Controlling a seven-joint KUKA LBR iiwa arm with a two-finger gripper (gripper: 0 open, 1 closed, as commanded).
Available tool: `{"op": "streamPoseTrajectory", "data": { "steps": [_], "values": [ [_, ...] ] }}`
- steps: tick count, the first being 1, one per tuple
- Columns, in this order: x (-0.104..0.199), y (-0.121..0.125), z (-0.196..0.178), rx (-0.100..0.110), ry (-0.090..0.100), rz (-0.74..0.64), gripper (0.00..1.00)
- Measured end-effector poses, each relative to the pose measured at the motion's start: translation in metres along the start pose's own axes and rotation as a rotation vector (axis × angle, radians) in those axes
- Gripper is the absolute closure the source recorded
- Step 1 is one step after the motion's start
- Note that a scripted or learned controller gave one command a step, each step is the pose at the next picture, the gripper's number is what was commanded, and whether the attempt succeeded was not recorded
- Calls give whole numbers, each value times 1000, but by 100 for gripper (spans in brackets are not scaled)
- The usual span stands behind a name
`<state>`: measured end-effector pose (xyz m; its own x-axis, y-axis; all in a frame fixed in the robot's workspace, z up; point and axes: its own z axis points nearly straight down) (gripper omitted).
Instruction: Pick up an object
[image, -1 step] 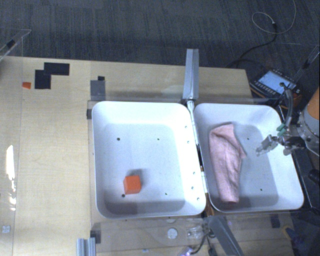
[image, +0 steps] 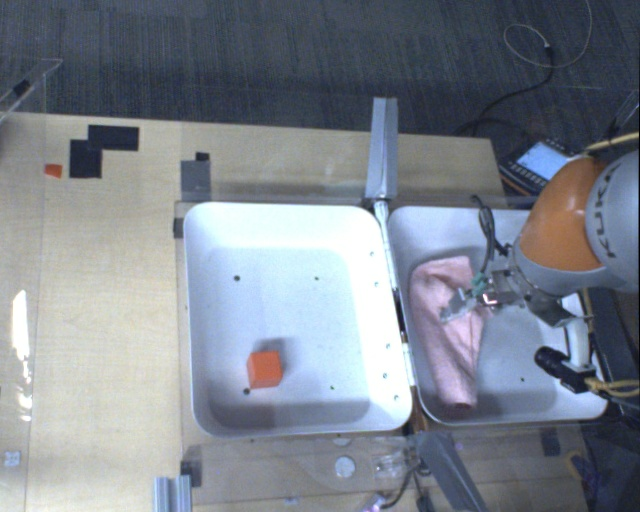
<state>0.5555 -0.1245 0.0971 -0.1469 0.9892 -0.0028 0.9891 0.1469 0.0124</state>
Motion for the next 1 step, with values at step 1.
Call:
{"op": "streamPoseTrajectory", "data": {
  "steps": [1],
  "values": [
    [32, 4, 5, -6, -3, -92, 0]
  ]
}}
